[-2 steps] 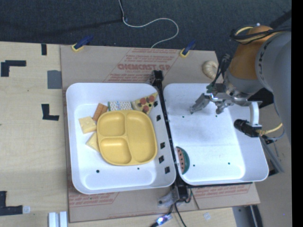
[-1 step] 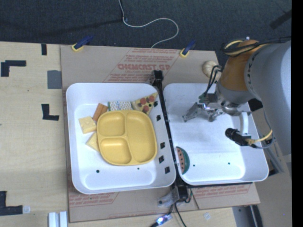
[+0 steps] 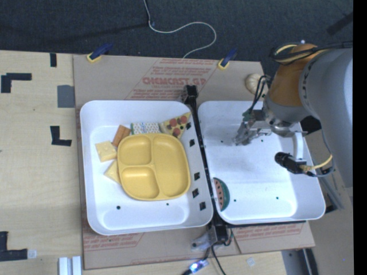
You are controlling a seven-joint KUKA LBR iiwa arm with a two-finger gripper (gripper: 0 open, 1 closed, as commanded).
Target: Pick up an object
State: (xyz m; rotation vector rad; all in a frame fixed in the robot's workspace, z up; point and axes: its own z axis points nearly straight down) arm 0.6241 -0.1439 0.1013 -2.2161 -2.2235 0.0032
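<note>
Gripper: one, at the end of the grey arm [image 3: 321,90], low over the upper middle of the right bin [image 3: 269,199]; gripper [image 3: 243,135] fingers point down-left at the bin floor, and whether they are spread or closed cannot be told at this size; nothing shows between them.
Objects available to pick: seven or so counted, six in the left bin and one in the right.
Right bin contents: one watermelon slice [image 3: 221,192], lying against the bin's left wall near the front corner, well apart from the gripper.
Left bin contents: one yellow divided plate [image 3: 153,166] with three compartments, lying flat in the middle of the left bin [image 3: 103,211].
Under and beside the plate: one pale yellow cracker square [image 3: 105,150] and one yellow wedge [image 3: 112,172] at the plate's left edge, the wedge partly under it; one brown toast-like piece [image 3: 121,134] just above them.
Behind the plate: one patterned flat piece [image 3: 144,128] and one pizza slice [image 3: 178,123] near the bin's back right corner, both partly covered by the plate's rim.
Bins: two, white and shallow, side by side on a cardboard sheet [image 3: 172,79], touching along a black clipped divider [image 3: 198,153].
</note>
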